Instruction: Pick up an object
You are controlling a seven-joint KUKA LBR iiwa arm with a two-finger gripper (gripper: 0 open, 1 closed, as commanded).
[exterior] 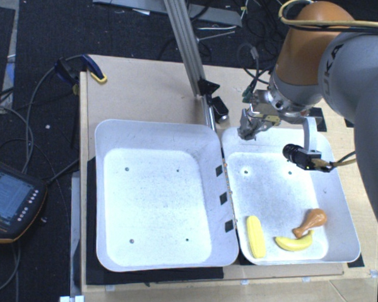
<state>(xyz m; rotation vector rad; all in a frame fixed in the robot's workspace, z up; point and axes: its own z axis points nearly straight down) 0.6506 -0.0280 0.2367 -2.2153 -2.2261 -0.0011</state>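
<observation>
My gripper (247, 132) hangs above the far left corner of the right bin (282, 190), with nothing seen between its fingers. Near that bin's front edge lie a yellow block (255, 236), a yellow banana (293, 243) and an orange-brown drumstick-shaped toy (310, 222). All three lie well in front of the gripper, towards the view's bottom right.
The left bin (155, 196) sits beside the right one, with black clips (224, 184) along their shared edge. A slanted metal pole (188, 46) rises behind the bins. A black part (302, 157) sticks out over the right bin's back. A handheld pendant (6, 201) lies left.
</observation>
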